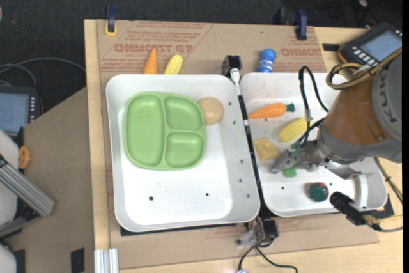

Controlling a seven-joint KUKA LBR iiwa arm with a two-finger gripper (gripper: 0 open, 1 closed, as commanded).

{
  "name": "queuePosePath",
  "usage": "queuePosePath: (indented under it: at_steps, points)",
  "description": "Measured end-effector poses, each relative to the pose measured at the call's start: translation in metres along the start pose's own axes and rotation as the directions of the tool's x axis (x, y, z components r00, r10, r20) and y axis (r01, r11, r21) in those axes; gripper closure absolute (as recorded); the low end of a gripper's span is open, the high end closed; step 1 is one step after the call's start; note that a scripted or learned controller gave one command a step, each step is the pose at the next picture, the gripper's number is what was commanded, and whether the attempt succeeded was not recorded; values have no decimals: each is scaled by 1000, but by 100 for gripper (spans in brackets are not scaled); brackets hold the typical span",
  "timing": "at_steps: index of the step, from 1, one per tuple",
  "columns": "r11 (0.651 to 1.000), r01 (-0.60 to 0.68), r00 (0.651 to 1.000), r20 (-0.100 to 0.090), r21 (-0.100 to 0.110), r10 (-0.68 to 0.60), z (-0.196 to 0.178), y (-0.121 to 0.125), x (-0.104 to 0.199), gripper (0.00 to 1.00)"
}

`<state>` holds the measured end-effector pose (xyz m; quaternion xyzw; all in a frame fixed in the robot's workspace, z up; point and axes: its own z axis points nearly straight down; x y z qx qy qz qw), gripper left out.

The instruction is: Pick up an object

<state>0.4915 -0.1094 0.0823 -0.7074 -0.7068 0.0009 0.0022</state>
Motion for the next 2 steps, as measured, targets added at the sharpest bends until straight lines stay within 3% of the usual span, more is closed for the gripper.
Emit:
queuePosePath:
  at_steps: [1,2]
  points:
    - [1000,-2,1000,3,-6,2,-13,1,0,100]
    - [1000,10,1000,1,-16,-10,-108,33,68,100]
